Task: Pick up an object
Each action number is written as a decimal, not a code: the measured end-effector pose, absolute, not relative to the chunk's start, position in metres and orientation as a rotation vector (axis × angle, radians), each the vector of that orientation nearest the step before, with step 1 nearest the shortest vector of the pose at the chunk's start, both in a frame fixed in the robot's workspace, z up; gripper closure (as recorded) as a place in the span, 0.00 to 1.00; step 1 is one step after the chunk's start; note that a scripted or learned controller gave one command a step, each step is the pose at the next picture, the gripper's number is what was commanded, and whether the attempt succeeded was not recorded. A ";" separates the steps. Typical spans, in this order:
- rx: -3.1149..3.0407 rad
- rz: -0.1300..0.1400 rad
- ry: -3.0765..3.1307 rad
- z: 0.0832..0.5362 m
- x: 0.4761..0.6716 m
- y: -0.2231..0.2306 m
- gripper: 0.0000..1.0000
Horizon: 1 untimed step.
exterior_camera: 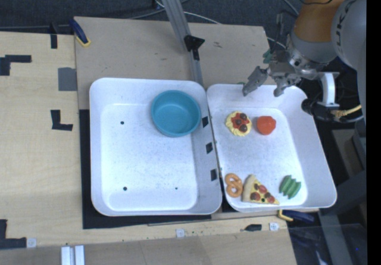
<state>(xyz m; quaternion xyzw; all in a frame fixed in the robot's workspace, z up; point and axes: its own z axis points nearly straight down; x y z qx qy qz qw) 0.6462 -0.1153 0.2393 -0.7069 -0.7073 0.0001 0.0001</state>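
Nearest the camera, a pizza slice (258, 191), pretzel (232, 184) and green pod (290, 186) lie along the right bin (312, 156)'s near edge. Farther in sits a red tomato (265, 125). Above the far rim, the gripper (264, 84) hangs spread and empty; it should centre over the tomato before descending.

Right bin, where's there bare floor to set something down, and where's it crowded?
In the right bin, the middle is bare, between the tomato and mini pizza above and the pretzel, pizza slice and green pepper below. Those ends are crowded. The left bin is bare below the blue bowl.
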 end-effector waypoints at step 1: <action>-2.218 0.006 -2.218 0.181 0.647 -0.123 0.00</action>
